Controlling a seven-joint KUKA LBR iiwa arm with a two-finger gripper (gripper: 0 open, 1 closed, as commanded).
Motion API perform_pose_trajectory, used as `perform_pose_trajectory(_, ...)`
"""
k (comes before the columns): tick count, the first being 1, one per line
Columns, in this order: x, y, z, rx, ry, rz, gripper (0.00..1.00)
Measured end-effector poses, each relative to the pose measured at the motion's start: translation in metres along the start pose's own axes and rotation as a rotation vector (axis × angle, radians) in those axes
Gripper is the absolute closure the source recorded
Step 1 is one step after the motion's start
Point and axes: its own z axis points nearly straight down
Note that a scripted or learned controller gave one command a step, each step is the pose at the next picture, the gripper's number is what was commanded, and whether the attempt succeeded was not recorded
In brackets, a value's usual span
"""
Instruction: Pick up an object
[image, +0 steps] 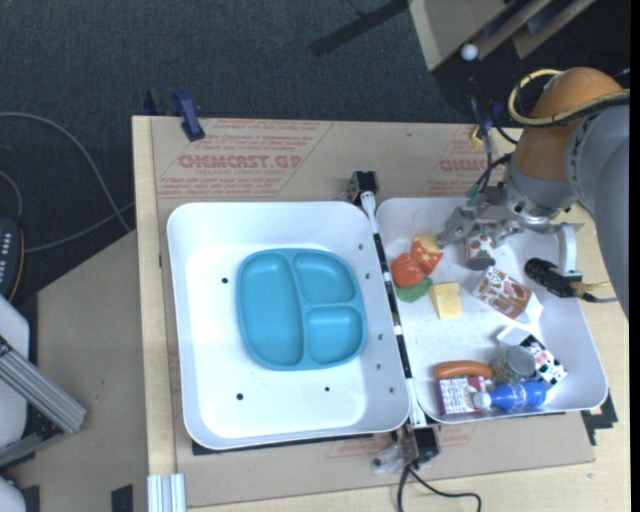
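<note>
Tool (478, 232) — just above snack packet (502, 293)

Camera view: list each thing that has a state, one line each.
gripper: low in the right bin, nothing seen held.
blue divided plate: flat in the left bin, compartments bare.
yellow block: lying flat, free.
blue bottle: on its side.
patterned packet: lying flat, untouched.

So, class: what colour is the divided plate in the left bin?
Light blue, clearest in the camera view: divided plate.
</note>
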Motion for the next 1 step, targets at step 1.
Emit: perform_pose_trajectory(1, 0.0, 0.0008, -0.0106, -0.003, -0.002, -0.001, 1.0)
